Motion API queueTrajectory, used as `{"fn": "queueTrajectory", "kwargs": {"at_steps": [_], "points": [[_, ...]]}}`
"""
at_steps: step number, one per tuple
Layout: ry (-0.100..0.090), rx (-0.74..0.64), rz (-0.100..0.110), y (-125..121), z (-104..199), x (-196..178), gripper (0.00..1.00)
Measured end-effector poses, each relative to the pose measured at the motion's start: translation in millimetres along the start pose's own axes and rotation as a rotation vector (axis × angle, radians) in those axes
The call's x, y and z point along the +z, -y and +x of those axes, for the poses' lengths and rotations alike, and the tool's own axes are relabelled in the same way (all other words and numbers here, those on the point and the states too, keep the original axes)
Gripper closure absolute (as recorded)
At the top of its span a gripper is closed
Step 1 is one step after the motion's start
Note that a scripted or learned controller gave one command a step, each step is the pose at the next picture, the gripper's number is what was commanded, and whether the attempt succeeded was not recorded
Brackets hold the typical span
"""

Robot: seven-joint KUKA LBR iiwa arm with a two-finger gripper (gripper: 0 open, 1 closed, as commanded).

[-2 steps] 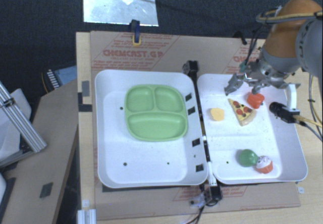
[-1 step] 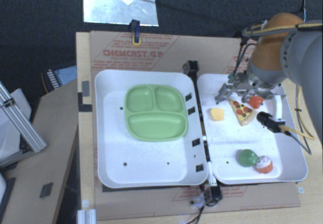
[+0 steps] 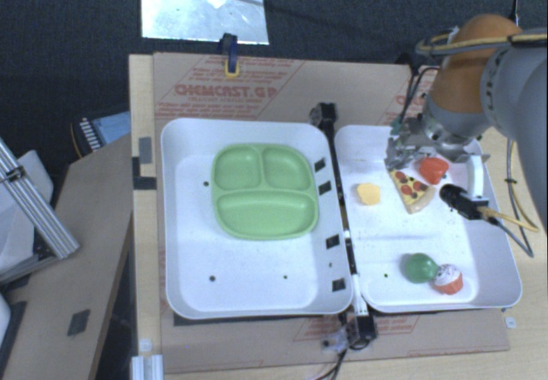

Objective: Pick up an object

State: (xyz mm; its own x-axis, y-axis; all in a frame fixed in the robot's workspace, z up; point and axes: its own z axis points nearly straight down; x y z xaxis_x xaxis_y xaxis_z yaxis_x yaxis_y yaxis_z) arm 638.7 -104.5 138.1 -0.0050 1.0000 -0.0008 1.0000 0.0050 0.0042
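Two shallow white bins side by side on the bench, with much at the tool end hard to read. Gripper (image 3: 401, 156) low over the far part of the right-hand bin (image 3: 507, 286), small and blurred, overhung by the grey wrist and the orange band; impossible to tell whether open, closed or gripping anything. Most of the arm (image 3: 518, 87) cut off by the view's right edge. Toy pizza slice (image 3: 413, 190) flat on the floor of that bin, nearer its far edge than its near one and about midway between its side walls. Far end of the slice just beside the gripper's tip, touching or apart not to be made out; the rest stretched away toward the near edge, fully in sight. Red piece (image 3: 433, 169) just beside the slice on the side away from the divider, partly shadowed by the wrist, shape unclear. Yellow piece (image 3: 368, 193) near the bin's divider-side wall, apart from slice and gripper. Green ball (image 3: 419, 267) and red-and-white piece (image 3: 448, 279) close together by the near edge, well apart from the gripper. Green three-compartment plate (image 3: 264, 192) in the middle of the left-hand bin (image 3: 184, 284).
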Motion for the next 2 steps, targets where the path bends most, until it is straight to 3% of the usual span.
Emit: {"fn": "queueTrajectory", "kwargs": {"at_steps": [2], "points": [[0.000, 0.002, -0.001, 5.7, -10.0, -96.0, 1.00]]}}
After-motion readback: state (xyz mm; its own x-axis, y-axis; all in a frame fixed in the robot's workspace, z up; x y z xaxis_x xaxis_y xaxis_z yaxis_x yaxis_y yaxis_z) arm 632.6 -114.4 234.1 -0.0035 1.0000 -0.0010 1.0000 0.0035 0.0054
